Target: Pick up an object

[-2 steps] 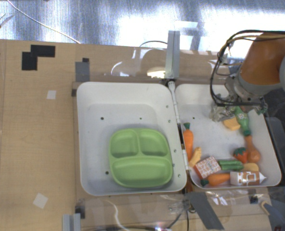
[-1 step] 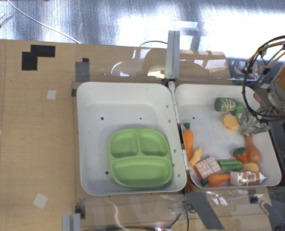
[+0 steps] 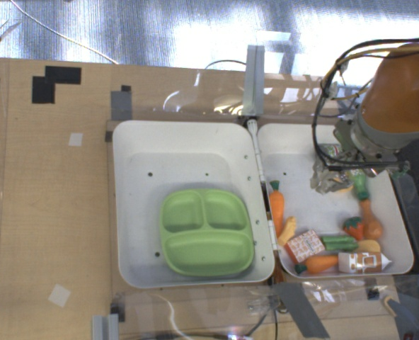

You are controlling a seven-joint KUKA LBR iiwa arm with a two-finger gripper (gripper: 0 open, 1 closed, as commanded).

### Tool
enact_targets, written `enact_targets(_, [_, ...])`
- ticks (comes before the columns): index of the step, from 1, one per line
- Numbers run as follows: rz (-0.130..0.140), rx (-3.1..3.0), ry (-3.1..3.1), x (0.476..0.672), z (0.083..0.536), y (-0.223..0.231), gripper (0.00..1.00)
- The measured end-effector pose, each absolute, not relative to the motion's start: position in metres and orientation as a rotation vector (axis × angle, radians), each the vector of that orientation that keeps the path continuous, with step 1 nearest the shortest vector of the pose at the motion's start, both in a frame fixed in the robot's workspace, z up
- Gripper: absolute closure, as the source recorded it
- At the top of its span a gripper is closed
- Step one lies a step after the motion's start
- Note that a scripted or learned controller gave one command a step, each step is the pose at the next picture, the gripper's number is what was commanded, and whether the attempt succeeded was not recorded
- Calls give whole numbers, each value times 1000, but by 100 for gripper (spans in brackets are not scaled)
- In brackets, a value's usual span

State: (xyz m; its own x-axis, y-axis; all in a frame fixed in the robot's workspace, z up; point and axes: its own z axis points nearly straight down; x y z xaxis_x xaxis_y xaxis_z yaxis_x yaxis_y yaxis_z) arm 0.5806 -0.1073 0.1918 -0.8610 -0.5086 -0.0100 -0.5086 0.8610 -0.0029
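Note:
The right bin (image 3: 294, 154) holds several toy foods along its near side. An orange carrot (image 3: 277, 205) lies by the left wall, with a yellow piece (image 3: 287, 230) just below it. A red and white box (image 3: 305, 245), a green cucumber (image 3: 339, 243), a second carrot (image 3: 321, 263) and a white bottle (image 3: 364, 262) crowd the front. My gripper (image 3: 331, 181) hangs low over the bin's middle right. A small green piece (image 3: 360, 186) sits right beside it, and an orange and red piece (image 3: 366, 225) lies below that.
The left bin (image 3: 139, 154) bears a green divided plate (image 3: 207, 231) at its near side. A grey post (image 3: 254, 80) stands behind the wall between the bins. Black cables (image 3: 323, 119) loop from the arm's wrist over the right bin.

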Motion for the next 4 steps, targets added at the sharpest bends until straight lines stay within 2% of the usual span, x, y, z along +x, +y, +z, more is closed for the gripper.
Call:
enact_targets(1, [-1, -641, 3058, 642, 265, -54, 100])
enact_targets(2, [-8, -1453, 2774, 605, 287, -120, 100])
enact_targets(3, [2, -1309, 2848, 558, 229, -44, 100])
enact_targets(4, [-2, -1433, 2791, 535, 162, -95, 100])
